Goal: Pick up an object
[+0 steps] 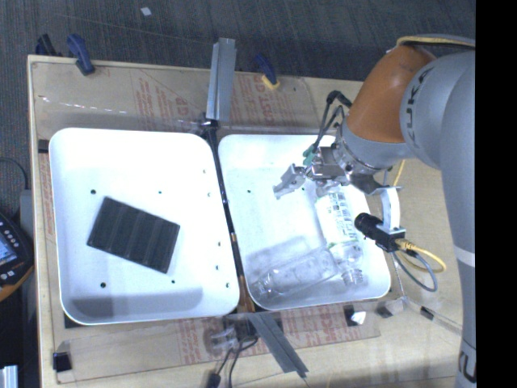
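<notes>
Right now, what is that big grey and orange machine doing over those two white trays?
It is a robot arm set to pick something up. Its claw hangs over the right shallow white bin, where two clear plastic bottles lie: one on its side near the front, one along the right wall. I see nothing in the claw. The left white bin holds a flat dark ribbed rectangular panel, untouched.

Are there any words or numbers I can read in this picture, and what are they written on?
"KUKA": grey letters, partly seen, on the arm beside its orange band.
Faint red print on the bench board: too pale and blurred to read.
Screen of the device at the left edge: too small to read.
Clear bottles in the right bin: no readable label.
</notes>
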